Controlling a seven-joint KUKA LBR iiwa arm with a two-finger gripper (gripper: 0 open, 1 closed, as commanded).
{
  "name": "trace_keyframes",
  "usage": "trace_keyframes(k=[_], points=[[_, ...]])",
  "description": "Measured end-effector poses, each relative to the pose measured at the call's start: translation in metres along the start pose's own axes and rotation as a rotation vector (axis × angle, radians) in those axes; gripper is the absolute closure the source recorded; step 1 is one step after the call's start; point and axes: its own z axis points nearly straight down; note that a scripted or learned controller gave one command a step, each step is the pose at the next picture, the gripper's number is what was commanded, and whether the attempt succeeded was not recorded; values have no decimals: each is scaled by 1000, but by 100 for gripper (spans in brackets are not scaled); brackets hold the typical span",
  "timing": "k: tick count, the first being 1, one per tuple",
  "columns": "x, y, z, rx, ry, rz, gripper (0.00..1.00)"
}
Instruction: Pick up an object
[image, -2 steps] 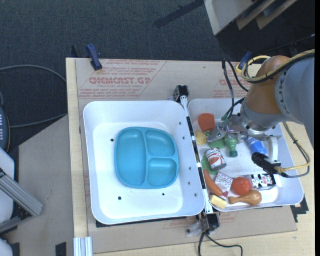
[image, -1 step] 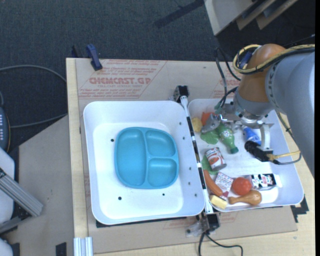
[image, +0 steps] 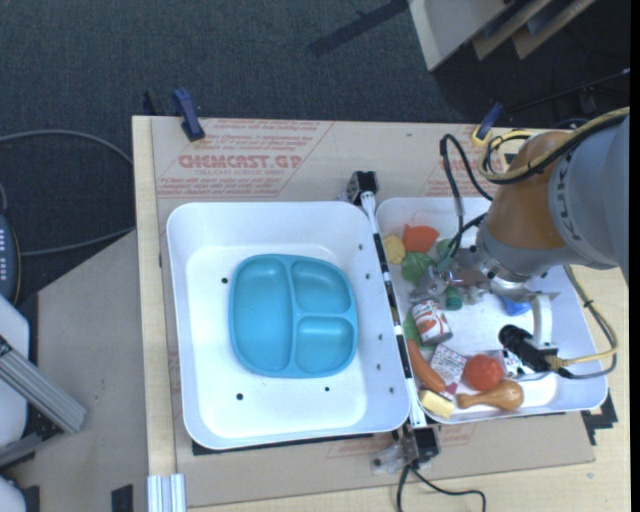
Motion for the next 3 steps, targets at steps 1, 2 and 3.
trace_keyframes(k=[1, 2, 3], points=[[8, -23, 0, -1, 1, 0, 0], [-5, 36, -1, -3, -1, -1, 0], [-5, 37, -11, -5, -1, -2, 100]])
